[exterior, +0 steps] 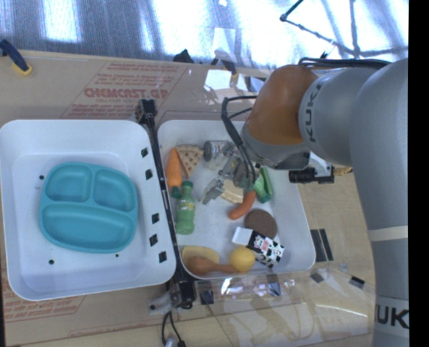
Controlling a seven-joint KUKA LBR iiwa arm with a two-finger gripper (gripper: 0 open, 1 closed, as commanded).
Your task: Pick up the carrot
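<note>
- The carrot [173, 169] lies in the right-hand bin [295, 223], hard against that bin's left wall, a little above the middle of the frame.
- Its long axis runs nearly top to bottom of the frame, leaning slightly; the green leafy end points down and touches the cap of a green bottle [185, 210] lying just below it.
- The gripper [218, 187] hangs over the middle of the same bin, its metal fingers pointing down and to the left of the frame.
- The carrot lies to the left of the fingers and slightly higher in the frame, near but apart; bare white bin floor shows between them.
- The fingers appear slightly parted with nothing between them; they hold no object.
- Judgement: the coming move turns on a short shift toward the left wall, with the fingers set across the carrot's short width, one at each long side.
- Judgement: the wall just beside the carrot leaves little room for the finger on that side; a clipped wall or a push of the carrot is the likely fault.
- A slice of pizza [189, 157] lies just right of the carrot's upper end, between it and the gripper's path.
- An orange sausage [241, 206] lies just right of and below the fingers; its colour is similar and should not be mistaken for the target.
- The left-hand bin [19, 215] holds a blue divided plate [90, 207], well apart from the work.
</note>
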